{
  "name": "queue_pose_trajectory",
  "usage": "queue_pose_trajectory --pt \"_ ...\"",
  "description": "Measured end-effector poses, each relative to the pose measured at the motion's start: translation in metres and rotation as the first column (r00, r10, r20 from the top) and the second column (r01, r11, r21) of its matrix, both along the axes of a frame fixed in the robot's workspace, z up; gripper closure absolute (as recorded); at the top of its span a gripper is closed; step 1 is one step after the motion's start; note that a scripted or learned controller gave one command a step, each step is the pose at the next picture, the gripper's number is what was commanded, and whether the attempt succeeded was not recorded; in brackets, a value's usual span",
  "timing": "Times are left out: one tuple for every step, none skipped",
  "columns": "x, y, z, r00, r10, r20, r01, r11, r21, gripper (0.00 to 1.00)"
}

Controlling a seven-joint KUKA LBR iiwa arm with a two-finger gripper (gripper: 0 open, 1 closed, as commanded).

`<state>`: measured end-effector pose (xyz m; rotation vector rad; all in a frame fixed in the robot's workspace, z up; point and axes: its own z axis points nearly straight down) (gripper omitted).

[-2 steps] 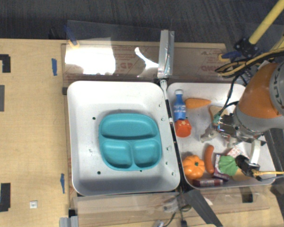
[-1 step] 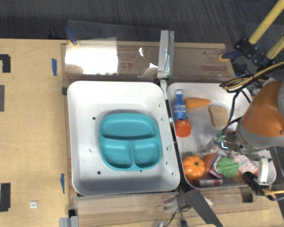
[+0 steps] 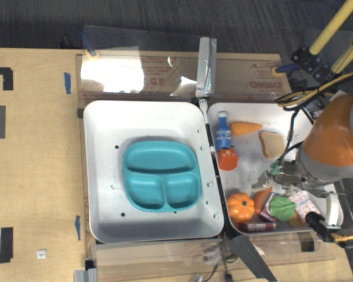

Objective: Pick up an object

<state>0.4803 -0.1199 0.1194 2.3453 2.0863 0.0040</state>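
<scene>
Gripper (image 3: 275, 180) low in right bin (image 3: 247, 111), finger state impossible to tell; green object (image 3: 282, 207) just below it, beside pumpkin (image 3: 241, 207); bottle (image 3: 223, 133), carrot (image 3: 245, 128), bread slice (image 3: 272, 144) farther back; teal divided tray (image 3: 161, 175) in left bin (image 3: 100, 157).

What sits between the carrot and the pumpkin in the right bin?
In the camera view, the blue bottle's orange end lies between the carrot and the pumpkin, near the bin's left wall.
</scene>
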Motion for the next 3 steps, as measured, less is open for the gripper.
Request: queue_pose_trajectory --pt "0.0 -0.008 -0.032 0.997 -0.076 -0.001 0.076 0.997 0.003 0.0" --pt "0.002 -0.01 -0.021 0.997 -0.079 0.007 0.079 0.997 0.0 1.0" --pt "0.034 0.067 0.115 0.985 -0.17 0.002 0.17 0.985 0.004 1.0"
